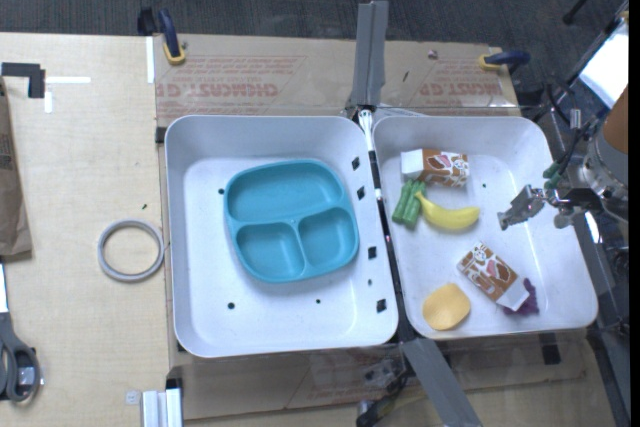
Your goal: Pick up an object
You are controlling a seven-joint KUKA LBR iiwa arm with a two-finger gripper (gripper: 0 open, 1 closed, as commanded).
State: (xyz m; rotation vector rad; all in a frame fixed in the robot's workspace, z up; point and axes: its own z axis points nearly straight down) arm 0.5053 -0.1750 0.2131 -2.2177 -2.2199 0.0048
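Observation:
The right bin (530, 140) holds several small items: a yellow banana (448, 214), a green piece (408, 202) touching its left end, and a brown-and-white carton (444, 167) with a white block (411, 161) at the back. A second carton (489, 274) lies nearer the front, a purple piece (526, 298) at its right end. A yellow-orange round piece (446, 307) sits at the front. My gripper (519, 208) hangs over the right part of this bin, right of the banana and above the second carton, with nothing visibly held.
The left bin (190, 215) holds a blue divided plate (292, 220). A grey ring (131, 249) lies on the bench to the left, scissors (15, 367) at the front left corner. A grey post (371, 55) stands behind the bins, with clamps at the back edge.

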